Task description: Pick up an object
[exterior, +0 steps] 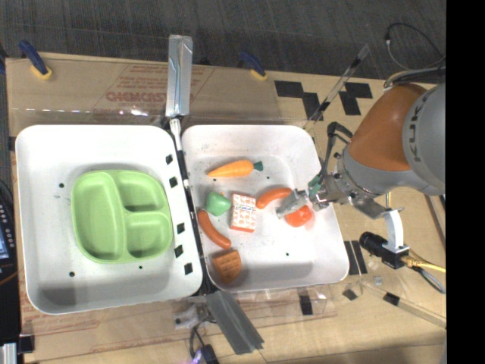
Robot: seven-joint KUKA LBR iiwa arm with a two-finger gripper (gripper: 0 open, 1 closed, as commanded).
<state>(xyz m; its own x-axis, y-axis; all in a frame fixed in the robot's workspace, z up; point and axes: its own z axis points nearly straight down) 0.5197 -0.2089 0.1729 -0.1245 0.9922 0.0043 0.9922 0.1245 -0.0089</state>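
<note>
Item: red tomato (301, 217), right bin (322, 165), right of centre; my gripper (295, 203) directly over it, touching; orange sausage (271, 197) just left, lying crosswise; whether my jaws are open, I cannot tell.

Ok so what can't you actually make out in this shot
- Gripper: too small and blurred in the camera view to tell its finger state.
- Red toy: partly covered by the gripper, so contact is unclear.
- Small carton: print too small to read.
- Arm: cut off by the right edge.
</note>
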